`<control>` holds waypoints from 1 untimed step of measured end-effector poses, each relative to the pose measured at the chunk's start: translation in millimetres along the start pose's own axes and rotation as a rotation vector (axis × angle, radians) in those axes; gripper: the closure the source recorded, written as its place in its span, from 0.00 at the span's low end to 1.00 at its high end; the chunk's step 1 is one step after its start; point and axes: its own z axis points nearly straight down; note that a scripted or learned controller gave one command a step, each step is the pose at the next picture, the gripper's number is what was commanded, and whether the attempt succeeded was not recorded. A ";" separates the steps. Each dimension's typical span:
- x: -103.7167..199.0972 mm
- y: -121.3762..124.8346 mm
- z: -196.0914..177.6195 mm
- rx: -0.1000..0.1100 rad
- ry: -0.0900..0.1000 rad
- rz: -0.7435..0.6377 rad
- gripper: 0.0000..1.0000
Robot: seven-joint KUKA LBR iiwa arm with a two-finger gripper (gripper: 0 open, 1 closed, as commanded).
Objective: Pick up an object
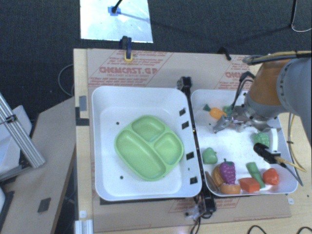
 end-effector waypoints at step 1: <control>-0.5 1.4 -13.3 -0.005 -0.001 0.000 1.00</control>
